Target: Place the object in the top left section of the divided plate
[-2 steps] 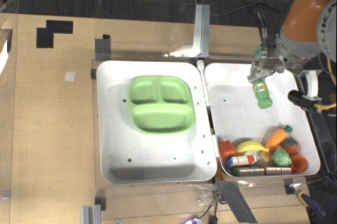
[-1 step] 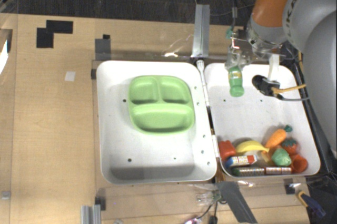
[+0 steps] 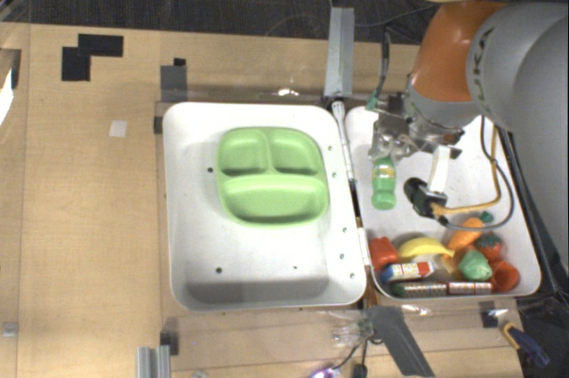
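Camera view from above: we see 2 white bins side by side. The left bin (image 3: 191,216) holds a green divided plate (image 3: 271,174), with 2 small sections on its 12 o'clock side and 1 wide section at 6 o'clock. All 3 look bare. The grey arm reaches into the right bin (image 3: 363,125), and its gripper (image 3: 389,152) hangs near that bin's 11 o'clock corner. A green bottle (image 3: 383,188) shows directly at the gripper's 6 o'clock, its top touching or just beside the gripper. We judge this bottle to be the object to move.

To do this step well, we would confirm a firm hold near the bottle's top. We would then lift clear of the wall between the bins, travel toward 9 o'clock, and lower over the top left section (image 3: 243,151) at the plate's 11 o'clock, staying off the ridges.

We cannot tell whether the gripper is spread, pressed together or pinching the bottle, nor whether the bottle rests on the bin floor. A pile of toys, a banana (image 3: 425,246) among them, crowds the right bin's 6 o'clock end, and several are too small to name.
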Motion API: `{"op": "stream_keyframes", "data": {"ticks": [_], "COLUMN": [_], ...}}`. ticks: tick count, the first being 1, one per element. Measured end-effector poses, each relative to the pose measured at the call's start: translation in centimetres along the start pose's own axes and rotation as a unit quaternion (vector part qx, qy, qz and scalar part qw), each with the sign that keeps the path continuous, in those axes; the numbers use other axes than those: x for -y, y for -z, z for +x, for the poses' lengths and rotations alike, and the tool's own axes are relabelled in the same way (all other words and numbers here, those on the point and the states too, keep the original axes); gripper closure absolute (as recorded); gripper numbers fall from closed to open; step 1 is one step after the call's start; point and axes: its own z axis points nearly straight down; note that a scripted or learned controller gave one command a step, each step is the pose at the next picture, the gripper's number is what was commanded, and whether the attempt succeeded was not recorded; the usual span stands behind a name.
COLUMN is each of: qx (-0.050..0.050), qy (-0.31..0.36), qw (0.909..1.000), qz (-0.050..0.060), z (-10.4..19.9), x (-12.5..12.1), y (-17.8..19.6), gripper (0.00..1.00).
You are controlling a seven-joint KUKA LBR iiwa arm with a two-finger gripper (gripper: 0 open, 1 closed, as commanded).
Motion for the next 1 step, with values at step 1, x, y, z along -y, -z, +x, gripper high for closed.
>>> {"op": "stream_keyframes", "data": {"ticks": [1], "qx": [0.0], "qy": [-0.087], "qw": [0.9962], "qz": [0.0], "z": [6.97], "x": [-5.5], "y": [0.0], "gripper": [1.0]}}
